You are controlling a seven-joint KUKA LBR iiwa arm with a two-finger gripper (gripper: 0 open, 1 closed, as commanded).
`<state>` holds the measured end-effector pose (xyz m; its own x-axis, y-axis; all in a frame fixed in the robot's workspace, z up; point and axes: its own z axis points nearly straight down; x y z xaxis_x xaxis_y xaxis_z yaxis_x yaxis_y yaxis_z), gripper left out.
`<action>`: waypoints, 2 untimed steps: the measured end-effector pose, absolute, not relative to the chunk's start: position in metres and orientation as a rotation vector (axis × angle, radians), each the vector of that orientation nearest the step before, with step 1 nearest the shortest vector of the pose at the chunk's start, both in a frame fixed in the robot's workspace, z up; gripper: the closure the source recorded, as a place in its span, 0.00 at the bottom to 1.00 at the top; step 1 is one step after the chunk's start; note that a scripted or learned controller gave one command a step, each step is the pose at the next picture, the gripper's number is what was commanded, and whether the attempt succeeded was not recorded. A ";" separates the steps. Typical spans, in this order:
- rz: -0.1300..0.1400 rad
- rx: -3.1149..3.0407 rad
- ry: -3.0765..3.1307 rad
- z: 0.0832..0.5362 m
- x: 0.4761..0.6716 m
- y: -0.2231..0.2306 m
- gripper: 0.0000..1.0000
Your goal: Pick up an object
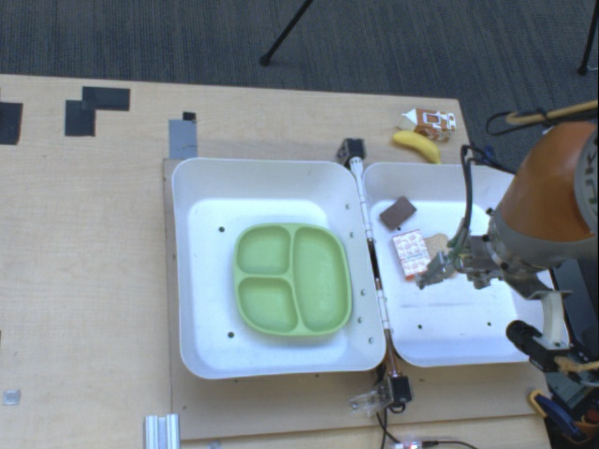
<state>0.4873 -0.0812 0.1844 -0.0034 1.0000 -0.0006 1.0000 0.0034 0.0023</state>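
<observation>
Arm [552,195] over gripper [438,269], fingers obscured.

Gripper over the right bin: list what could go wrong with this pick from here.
1. The gripper sits beside the red-and-white packet, which touches a tan piece; closing might catch both or nudge one away.
2. The packet looks flat against the right bin floor, so the gripper could slide over it.
3. The brown block lies close by and may get bumped.
</observation>
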 end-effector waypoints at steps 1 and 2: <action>-0.001 2.220 2.225 0.096 0.486 -0.094 0.00; 0.005 2.216 2.224 0.107 0.488 -0.093 1.00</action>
